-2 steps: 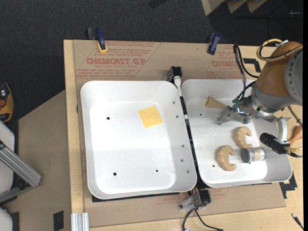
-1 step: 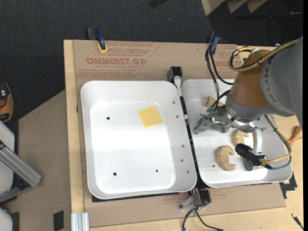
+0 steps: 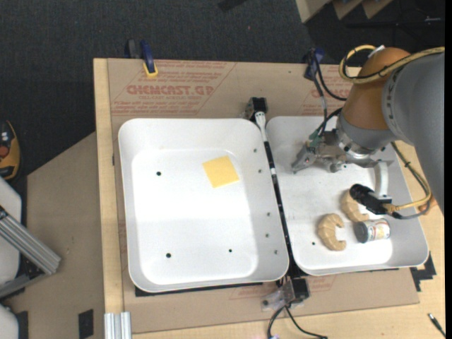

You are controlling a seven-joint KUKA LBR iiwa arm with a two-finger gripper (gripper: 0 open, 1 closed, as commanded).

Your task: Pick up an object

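on the desk point(image 3: 106, 189), two shallow white bins side by side. in the left bin point(image 3: 176, 224): one flat yellow square point(image 3: 221, 171), lying in the far half, a little right of the middle, apart from every wall.

in the right bin point(image 3: 304, 203): the gripper point(image 3: 318, 159), low over the far left part of the bin floor, under the grey and orange arm point(image 3: 395, 90) reaching in from the right. not possible to judge from this view how wide the gripper stands.

toward the near right part of the same bin, three small things close together: a tan curved piece point(image 3: 330, 232), a second tan piece point(image 3: 349, 207) just behind it and partly hidden, and a small pale container point(image 3: 373, 230) just to the right of the first. all three apart from the gripper, none touched by it.
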